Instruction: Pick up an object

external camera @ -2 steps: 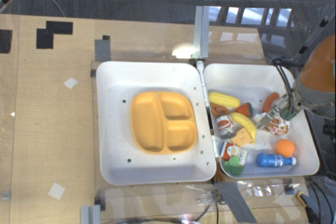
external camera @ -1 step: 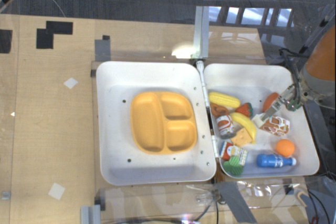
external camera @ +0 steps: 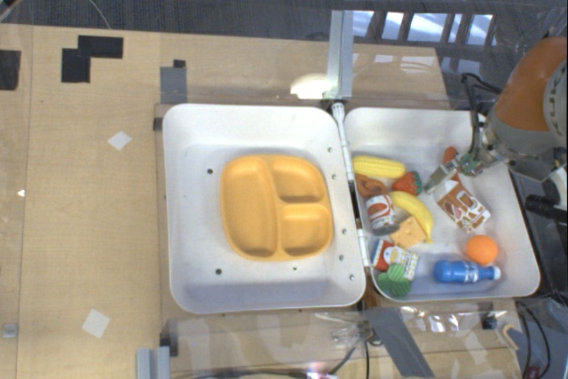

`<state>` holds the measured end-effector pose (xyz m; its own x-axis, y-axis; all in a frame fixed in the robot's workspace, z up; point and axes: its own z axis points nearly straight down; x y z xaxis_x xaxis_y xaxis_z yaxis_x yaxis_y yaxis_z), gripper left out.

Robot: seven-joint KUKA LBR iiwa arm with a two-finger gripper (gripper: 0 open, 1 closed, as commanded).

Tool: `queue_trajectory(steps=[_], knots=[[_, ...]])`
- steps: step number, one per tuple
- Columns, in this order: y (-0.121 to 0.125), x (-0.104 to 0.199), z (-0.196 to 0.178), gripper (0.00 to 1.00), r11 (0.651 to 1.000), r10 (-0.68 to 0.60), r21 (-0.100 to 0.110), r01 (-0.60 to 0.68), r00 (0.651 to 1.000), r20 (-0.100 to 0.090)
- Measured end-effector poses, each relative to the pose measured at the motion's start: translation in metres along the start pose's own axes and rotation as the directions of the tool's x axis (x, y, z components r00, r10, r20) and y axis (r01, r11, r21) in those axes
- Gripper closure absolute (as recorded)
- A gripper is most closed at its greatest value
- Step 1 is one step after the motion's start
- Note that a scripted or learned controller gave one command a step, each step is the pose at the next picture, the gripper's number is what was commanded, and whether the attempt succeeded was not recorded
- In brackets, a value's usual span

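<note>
The right bin [external camera: 417, 114] holds several toy foods: a corn cob [external camera: 379, 166], a banana [external camera: 414, 213], a small can [external camera: 381, 212], a cheese wedge [external camera: 409, 233], a red-and-white packet [external camera: 461, 208], an orange [external camera: 482, 250] and a blue bottle [external camera: 461, 272]. My gripper [external camera: 468, 161] hangs low over that bin's far right part, just above the packet and beside a small red item [external camera: 450, 153]. The grey arm with its orange band [external camera: 532, 98] comes in from the right. I see nothing clearly held.
The left bin [external camera: 191, 191] carries a yellow divided plate [external camera: 275, 207] in its middle. A metal post [external camera: 341, 53] rises behind the wall between the bins. Cables [external camera: 532, 342] lie off the right bin's near corner.
</note>
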<state>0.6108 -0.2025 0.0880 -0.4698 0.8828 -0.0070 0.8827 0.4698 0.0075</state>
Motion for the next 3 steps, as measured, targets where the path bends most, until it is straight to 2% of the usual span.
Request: queue_trajectory(steps=[1,2,3], knots=[[0.004,-0.001,-0.014,1.00,1.000,-0.008,-0.007,0.009,1.000,0.008],[0.060,0.003,0.000,1.00,0.974,-0.228,0.000,0.228,0.974,-0.002],[0.063,0.032,-0.114,1.00,1.000,-0.001,-0.006,0.001,1.000,0.003]])
